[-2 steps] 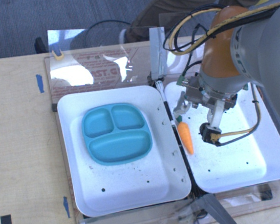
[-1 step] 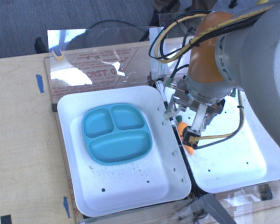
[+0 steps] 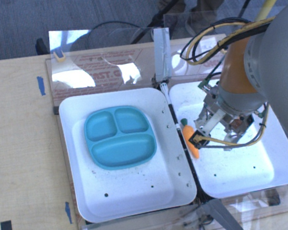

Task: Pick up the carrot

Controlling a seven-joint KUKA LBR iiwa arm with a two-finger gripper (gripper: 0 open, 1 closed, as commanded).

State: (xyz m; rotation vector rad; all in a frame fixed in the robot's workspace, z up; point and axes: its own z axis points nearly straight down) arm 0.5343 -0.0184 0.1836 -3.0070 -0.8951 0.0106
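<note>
Where bins meet, carrot lies; claw beside.

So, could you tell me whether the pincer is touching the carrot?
Touching: the camera view shows the pincer tip overlapping the carrot by the right bin's left wall.

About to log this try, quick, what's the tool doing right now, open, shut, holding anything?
Tool: down at the small orange carrot by the right white bin's left wall; a hold on it cannot be told.
</note>
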